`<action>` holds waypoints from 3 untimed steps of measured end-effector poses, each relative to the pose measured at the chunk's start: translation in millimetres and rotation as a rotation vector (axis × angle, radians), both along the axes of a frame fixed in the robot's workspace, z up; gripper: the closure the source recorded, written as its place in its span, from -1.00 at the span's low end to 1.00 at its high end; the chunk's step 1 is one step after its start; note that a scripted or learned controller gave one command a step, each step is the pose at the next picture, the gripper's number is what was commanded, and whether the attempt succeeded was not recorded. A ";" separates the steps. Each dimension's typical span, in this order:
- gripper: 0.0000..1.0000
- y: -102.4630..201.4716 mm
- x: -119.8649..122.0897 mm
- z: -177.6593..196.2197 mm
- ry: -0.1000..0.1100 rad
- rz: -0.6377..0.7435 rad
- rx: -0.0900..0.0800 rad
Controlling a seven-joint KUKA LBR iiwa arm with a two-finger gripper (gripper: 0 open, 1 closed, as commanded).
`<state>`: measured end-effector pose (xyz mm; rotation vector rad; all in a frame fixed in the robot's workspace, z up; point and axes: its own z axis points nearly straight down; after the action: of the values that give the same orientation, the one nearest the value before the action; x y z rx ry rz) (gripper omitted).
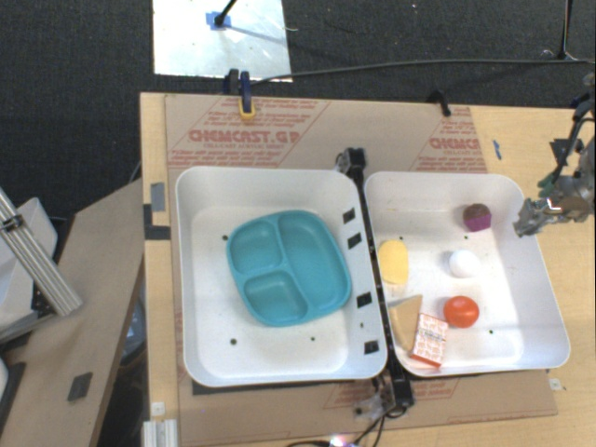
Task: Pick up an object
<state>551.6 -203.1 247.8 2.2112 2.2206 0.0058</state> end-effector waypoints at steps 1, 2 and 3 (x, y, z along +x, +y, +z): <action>1.00 43.8 15.4 -6.7 0.005 0.004 0.003; 1.00 106.2 21.9 -13.5 0.005 0.006 0.005; 1.00 154.8 29.2 -6.7 0.006 0.006 0.004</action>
<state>580.8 -48.3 241.1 2.2102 2.2319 0.0042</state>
